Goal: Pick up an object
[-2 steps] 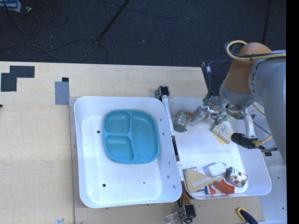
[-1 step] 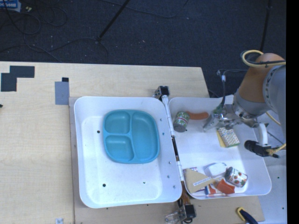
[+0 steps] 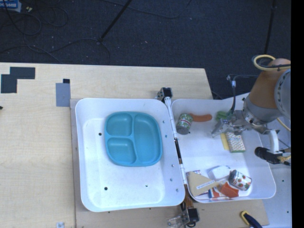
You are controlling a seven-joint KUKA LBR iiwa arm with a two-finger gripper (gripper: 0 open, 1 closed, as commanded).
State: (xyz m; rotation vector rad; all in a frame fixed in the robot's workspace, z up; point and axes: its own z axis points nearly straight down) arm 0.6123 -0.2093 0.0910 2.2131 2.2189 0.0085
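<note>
I see gripper [image 3: 223, 126] low in right bin [image 3: 266, 194], beside green toy [image 3: 222, 114] | finger opening: cannot tell | target small tin can [image 3: 184, 123] near divider | stiff, light, slick; I'd pinch across its sides

We see even, fairly bright light on the two white bins [image 3: 83, 127], which look slightly washed out. The dark floor across the top of the frame stays dim. Everything is soft and grainy, with shadows faint.
</note>
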